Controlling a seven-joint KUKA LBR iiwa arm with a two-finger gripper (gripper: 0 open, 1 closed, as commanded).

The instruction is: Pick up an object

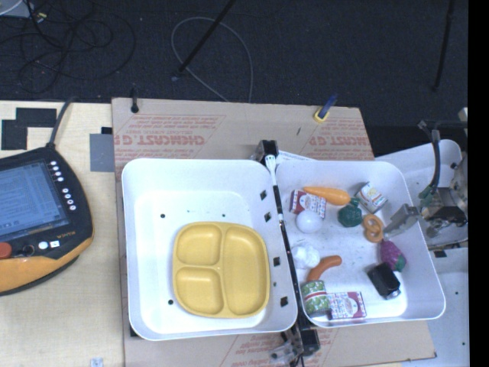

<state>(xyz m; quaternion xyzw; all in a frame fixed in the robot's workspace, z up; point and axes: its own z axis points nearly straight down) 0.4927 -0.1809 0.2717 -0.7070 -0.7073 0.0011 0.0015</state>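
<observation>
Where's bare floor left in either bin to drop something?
Left bin: open floor behind and left of the yellow divided tray. Right bin: crowded; one small bare patch between the white ball, the sausage and the black block.

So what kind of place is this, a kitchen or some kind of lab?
Most likely a robotics lab, not a kitchen: two white bins on a bench, toy food such as a carrot, a teach pendant at the left, and loose cables behind.
</observation>
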